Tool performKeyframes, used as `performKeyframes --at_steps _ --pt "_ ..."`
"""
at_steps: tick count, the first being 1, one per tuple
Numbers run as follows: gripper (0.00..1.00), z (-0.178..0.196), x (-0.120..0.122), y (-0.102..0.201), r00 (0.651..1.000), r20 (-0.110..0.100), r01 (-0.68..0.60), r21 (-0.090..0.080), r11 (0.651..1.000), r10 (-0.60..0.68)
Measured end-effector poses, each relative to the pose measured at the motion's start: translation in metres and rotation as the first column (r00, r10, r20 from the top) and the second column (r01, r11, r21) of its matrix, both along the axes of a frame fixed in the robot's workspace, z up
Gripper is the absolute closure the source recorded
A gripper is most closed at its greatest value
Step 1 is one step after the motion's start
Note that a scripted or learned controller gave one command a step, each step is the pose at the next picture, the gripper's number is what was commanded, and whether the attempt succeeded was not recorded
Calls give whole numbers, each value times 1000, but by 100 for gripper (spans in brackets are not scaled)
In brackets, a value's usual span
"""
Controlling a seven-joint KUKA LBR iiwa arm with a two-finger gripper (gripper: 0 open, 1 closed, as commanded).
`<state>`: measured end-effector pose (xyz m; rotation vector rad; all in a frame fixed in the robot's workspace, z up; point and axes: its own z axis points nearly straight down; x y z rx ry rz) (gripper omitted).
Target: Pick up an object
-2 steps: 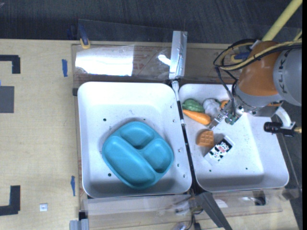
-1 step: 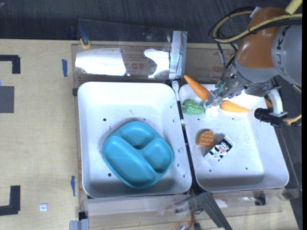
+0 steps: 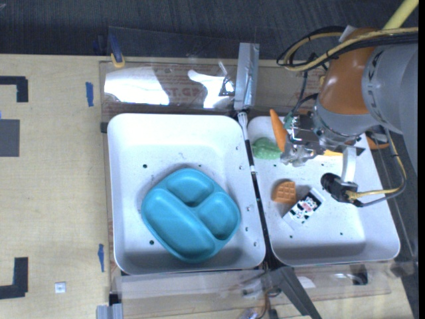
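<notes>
Two white bins sit side by side in the middle of the frame. The left bin (image 3: 126, 151) holds a blue tray (image 3: 190, 212) with three compartments, lying in the bin's lower centre and turned at an angle.

The right bin (image 3: 345, 238) holds the small things. A carrot (image 3: 278, 129) lies at its upper left, slanting down and to the right. Just below and left of it, against the bin's left wall, is a green piece (image 3: 266, 149), soft in outline; what it is I cannot say for sure. Lower down, left of the bin's centre, lies an orange waffle (image 3: 285, 191), and just beside it to the lower right a small black-and-white block (image 3: 305, 207), tilted; the two look to be touching or nearly so.

The arm (image 3: 372, 78) comes in from the upper right of the frame, its orange band above the grey wrist, with yellow and black cables looping around it. The gripper (image 3: 297, 153) hangs low over the upper part of the right bin, just right of the carrot and the green piece and above the waffle. Its tip is a blur of metal and reflections, so whether it is apart or together cannot be told, and nothing is seen clamped in it. A black fitting (image 3: 334, 186) on a cable hangs right of the waffle.
</notes>
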<state>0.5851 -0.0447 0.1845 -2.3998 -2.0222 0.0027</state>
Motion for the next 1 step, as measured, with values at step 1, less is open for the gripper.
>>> performKeyframes --at_steps 1 --pt "0 0 0 0 1000 0 0 -1 1000 0"
